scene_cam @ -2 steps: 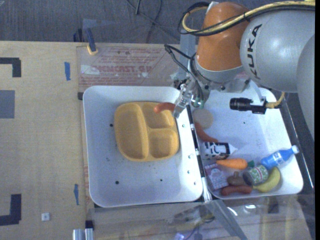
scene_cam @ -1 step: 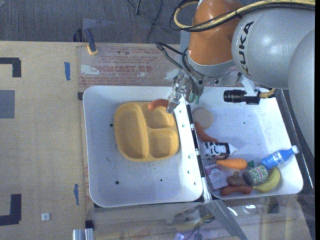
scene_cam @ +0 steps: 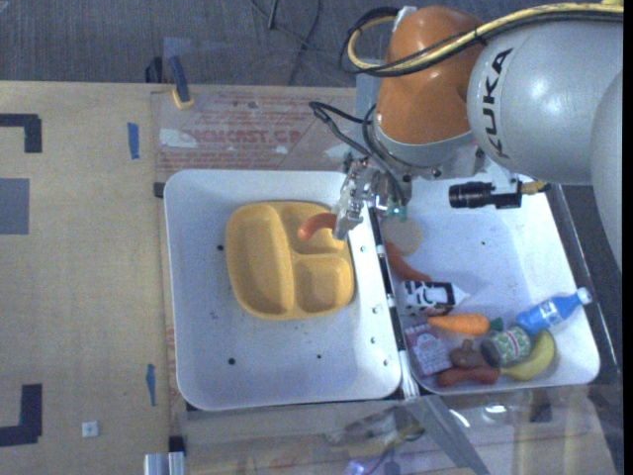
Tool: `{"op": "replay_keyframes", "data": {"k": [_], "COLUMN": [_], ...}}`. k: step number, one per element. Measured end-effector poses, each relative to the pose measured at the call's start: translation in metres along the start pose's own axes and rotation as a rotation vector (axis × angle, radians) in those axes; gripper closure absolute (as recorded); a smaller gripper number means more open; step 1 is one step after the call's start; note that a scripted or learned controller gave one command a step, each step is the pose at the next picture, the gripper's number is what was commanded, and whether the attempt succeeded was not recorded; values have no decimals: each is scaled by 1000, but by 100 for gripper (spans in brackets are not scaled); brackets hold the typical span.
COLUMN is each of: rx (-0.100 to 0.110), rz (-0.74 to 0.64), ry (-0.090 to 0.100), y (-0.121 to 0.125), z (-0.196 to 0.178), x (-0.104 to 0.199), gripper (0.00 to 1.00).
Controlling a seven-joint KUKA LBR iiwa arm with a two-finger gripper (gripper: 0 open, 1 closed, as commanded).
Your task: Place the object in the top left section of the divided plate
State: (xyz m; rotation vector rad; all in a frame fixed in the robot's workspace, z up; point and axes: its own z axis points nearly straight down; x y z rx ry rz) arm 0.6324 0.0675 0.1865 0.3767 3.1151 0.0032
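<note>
I see claw (scene_cam: 346, 216) over right rim of yellow divided plate (scene_cam: 259, 265), fingers closed on orange sausage-like object (scene_cam: 316, 226) hanging above plate. Left bin (scene_cam: 198, 364) carries plate. Right bin (scene_cam: 564, 255): carrot (scene_cam: 458, 324), bottle (scene_cam: 551, 311), banana (scene_cam: 534, 357).

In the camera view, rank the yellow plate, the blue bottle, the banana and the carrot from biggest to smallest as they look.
1. Plate, clearly largest.
2. Bottle, banana and carrot: too close to rank; the banana is partly hidden.
</note>
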Motion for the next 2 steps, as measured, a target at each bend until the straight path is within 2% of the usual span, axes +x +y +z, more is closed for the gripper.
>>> {"op": "replay_keyframes", "data": {"k": [1,2], "rx": [-1,-2], "rz": [-136,-136], "ry": [-5,-5], "y": [-33,-33], "z": [0,0], "x": [-35,-35], "gripper": [100,0]}}
